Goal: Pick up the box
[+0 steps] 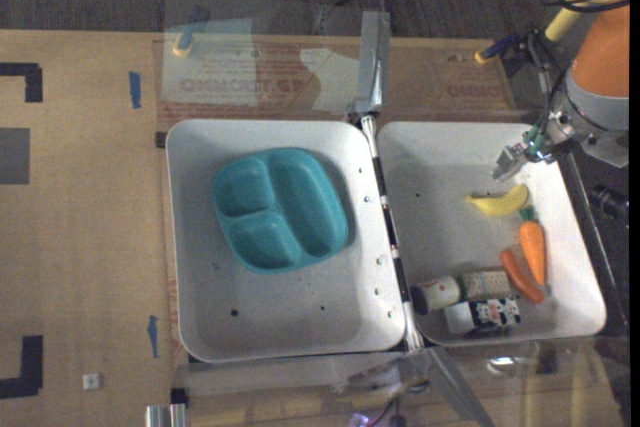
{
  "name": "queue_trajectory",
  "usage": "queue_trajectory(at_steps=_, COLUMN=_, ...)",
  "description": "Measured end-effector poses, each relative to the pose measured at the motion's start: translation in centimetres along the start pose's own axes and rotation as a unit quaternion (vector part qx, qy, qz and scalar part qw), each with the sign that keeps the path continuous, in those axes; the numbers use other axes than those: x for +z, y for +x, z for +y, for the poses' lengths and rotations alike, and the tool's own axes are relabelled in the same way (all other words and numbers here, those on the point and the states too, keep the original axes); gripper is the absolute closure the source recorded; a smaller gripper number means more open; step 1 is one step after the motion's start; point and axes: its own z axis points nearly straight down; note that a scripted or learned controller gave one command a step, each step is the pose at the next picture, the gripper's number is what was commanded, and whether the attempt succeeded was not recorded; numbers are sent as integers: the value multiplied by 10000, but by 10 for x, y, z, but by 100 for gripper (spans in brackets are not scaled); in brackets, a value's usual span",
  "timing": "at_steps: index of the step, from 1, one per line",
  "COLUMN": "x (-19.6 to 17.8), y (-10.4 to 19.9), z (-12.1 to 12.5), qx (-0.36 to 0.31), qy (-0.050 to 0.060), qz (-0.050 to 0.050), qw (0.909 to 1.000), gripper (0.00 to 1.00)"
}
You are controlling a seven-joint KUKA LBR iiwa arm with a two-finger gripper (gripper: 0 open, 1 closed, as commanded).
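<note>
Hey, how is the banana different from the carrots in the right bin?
The banana is yellow; the two carrots are orange with green tops. The banana is curved and lies crosswise, while the carrots are straight, tapered and lie more lengthwise, side by side. The banana sits alone nearer the gripper; the carrots lie closer to the box. Both kinds look like toy food and rest in the right bin.

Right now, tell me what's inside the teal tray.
The teal tray in the left bin has three compartments, all bare. What lies under it is covered.
</note>
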Motion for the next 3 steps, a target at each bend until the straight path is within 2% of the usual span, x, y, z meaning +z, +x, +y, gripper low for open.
queue_trajectory(at_steps=1, x=5, y=46, z=-28, qx=-84, qy=3, qz=1, qw=10000, gripper=100)
queue_trajectory(at_steps=2, x=14, y=18, z=-69, qx=-1742, qy=0, qz=2, qw=9847, gripper=100)
queue_trajectory(at_steps=3, x=117, y=-31, z=-99, qx=-2169, qy=-29, qz=-39, qw=9762, gripper=100)
